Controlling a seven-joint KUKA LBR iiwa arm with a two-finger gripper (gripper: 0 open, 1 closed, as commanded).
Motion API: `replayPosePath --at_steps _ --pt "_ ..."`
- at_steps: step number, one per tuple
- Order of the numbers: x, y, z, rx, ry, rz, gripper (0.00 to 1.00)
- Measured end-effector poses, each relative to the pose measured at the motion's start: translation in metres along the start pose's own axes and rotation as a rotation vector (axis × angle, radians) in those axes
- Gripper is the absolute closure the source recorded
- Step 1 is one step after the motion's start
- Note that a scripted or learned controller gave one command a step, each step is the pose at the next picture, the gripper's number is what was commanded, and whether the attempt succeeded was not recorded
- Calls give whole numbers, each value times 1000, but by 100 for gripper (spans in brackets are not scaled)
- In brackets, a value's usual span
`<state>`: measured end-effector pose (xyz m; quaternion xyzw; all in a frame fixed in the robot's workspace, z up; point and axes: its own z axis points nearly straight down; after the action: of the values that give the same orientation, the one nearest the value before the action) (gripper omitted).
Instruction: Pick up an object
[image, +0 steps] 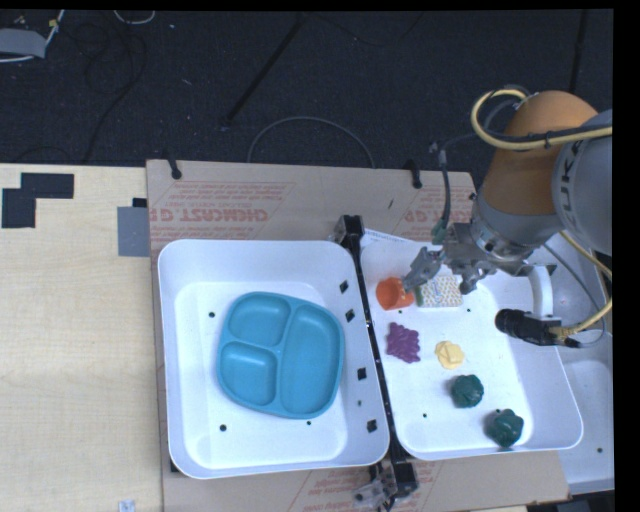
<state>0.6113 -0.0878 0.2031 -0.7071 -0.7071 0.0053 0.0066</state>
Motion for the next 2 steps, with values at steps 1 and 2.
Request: replayPosePath --at_steps 1,2 --pt "0 3 -9 -13 -1 -1 0" --pt "0 -2 55 -9 -1 0 0"
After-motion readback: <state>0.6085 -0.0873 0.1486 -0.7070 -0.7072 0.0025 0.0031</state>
